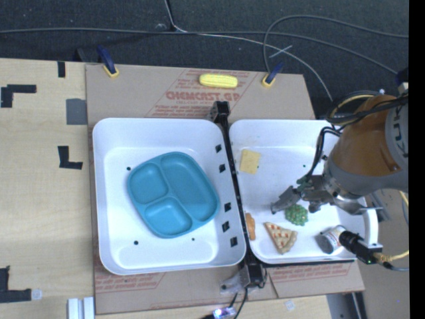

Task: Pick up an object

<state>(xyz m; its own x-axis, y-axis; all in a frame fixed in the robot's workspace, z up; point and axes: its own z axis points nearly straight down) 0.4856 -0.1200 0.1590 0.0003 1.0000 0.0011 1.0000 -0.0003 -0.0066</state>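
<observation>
My gripper hangs low in the right bin, its dark fingers spread open just above a green broccoli piece. Nothing is held between the fingers. A pizza slice lies near the bin's front edge, just below the broccoli. A pale yellow cheese square rests toward the bin's back left. A small orange piece lies against the left wall. The grey arm with its orange band covers the bin's right side.
The left bin holds a blue divided tray. A yellow corn cob lies on the cardboard behind the bins. A grey cylindrical item sits at the right bin's front right. Cables run across the dark floor behind.
</observation>
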